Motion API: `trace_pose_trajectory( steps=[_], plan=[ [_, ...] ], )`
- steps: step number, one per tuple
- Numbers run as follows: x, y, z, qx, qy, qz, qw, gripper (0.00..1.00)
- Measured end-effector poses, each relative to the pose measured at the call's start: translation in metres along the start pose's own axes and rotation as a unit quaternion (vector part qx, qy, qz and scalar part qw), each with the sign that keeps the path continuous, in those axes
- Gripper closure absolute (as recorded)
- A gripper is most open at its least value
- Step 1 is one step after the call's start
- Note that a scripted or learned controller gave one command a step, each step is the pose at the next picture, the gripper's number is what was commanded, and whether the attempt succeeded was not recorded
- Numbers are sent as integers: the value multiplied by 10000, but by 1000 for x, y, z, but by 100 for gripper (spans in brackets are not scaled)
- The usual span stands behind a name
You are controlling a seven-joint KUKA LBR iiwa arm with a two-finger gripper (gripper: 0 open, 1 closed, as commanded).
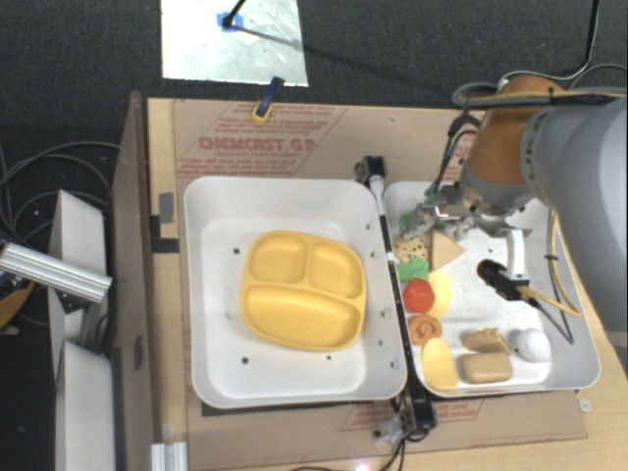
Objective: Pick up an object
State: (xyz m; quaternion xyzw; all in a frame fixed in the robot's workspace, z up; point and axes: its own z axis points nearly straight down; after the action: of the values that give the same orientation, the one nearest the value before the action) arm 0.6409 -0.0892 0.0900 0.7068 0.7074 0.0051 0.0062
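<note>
Camera view. Grey arm with orange band: enters from the right, bent over the right white bin, two-finger gripper lowered at its far end; jaw state cannot be told. Tan wedge-shaped toy piece: just below the gripper. Red round toy: beside it. Yellow three-compartment plastic plate: left white bin.
</note>
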Motion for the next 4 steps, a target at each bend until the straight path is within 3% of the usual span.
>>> trace_pose_trajectory(
  steps=[1, 2, 3, 4],
  plan=[
    [6, 31, 3, 45, -2, -24, 10000, 0],
    [7, 32, -10, 17, 2, -35, 10000, 100],
    [-51, -44, -82, 64, -9, 34, 10000, 100],
    [-46, -41, -78, 68, 5, -2, 10000, 0]
  ],
)
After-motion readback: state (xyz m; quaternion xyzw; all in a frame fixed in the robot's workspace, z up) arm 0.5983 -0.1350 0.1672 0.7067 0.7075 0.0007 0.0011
